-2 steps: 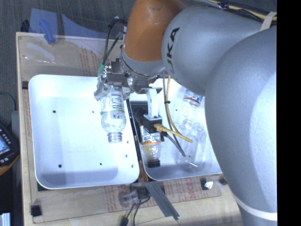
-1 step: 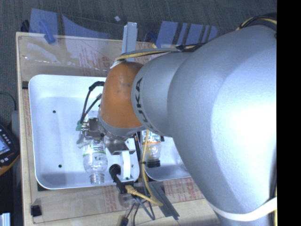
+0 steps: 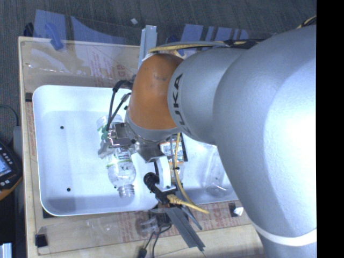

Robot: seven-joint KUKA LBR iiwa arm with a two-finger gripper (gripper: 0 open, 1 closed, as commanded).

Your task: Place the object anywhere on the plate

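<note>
**Arm low over left bin, clear bottle beneath the wrist**

The grey arm with an orange wrist band (image 3: pixel 156 93) reaches in from the right and covers most of the right white bin (image 3: pixel 215 190); a small strip of that bin's floor shows near its front edge. The wrist hangs over the right half of the shallow white left bin (image 3: pixel 54 144).

The gripper (image 3: pixel 115 138) sits at the metal block below the orange band, with black cables looping into it. Jaw state: cannot tell, the wrist and fittings hide it.

The clear, crumpled plastic bottle (image 3: pixel 122 173) lies on the left bin's floor, close to the front edge and towards the right side, cap end pointing to the front edge. Its upper end runs up under the gripper block; contact cannot be judged.

Two small dark dots mark the left bin's floor near its left edge. A yellow cable (image 3: pixel 180 198) trails from the wrist across the bin's front rim.
</note>
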